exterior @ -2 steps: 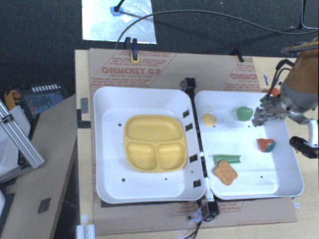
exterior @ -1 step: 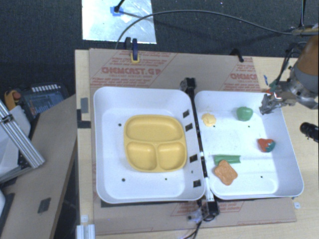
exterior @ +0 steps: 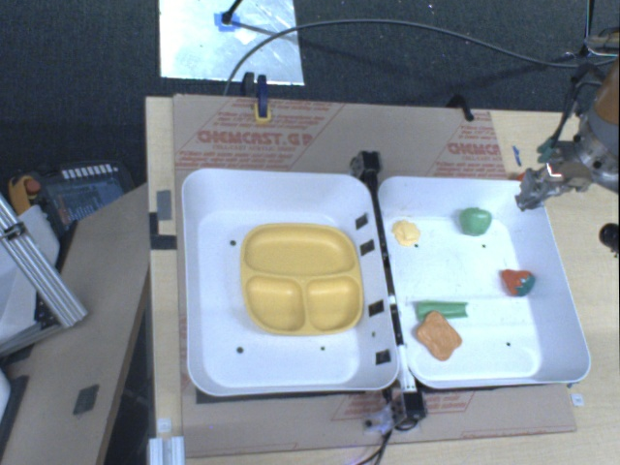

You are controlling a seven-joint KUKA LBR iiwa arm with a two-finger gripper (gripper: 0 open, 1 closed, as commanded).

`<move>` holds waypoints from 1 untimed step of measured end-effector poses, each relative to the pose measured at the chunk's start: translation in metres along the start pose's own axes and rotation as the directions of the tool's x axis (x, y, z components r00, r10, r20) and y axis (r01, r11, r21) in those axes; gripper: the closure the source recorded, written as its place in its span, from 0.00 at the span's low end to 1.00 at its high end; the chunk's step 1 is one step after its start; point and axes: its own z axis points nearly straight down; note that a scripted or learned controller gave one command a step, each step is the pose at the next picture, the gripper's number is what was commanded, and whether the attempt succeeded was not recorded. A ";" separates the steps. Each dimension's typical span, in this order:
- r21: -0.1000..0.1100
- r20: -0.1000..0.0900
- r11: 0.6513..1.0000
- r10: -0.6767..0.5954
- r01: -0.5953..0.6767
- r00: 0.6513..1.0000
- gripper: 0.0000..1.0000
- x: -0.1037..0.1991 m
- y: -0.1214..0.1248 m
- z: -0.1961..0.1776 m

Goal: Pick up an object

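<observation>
The right bin [exterior: 557, 303] holds several small objects: a green ball-like piece [exterior: 475, 221] at the back, a pale yellow piece [exterior: 405, 232] at the back left, a red and green piece [exterior: 517, 282] at the right, a flat green strip [exterior: 442, 309] and an orange piece [exterior: 439, 336] at the front. My gripper [exterior: 534, 194] hangs at the right bin's far right corner, just above the rim, right of the green ball-like piece. Nothing shows between its fingers.
The left bin [exterior: 208, 201] holds a yellow divided tray [exterior: 296, 277]. A black hinge strip [exterior: 380, 269] runs between the bins. Cables cross the dark floor behind the bench. A grey device [exterior: 82, 192] sits at the far left.
</observation>
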 end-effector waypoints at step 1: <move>0.003 -0.003 1.000 -0.006 0.006 1.000 1.00 0.062 0.014 0.001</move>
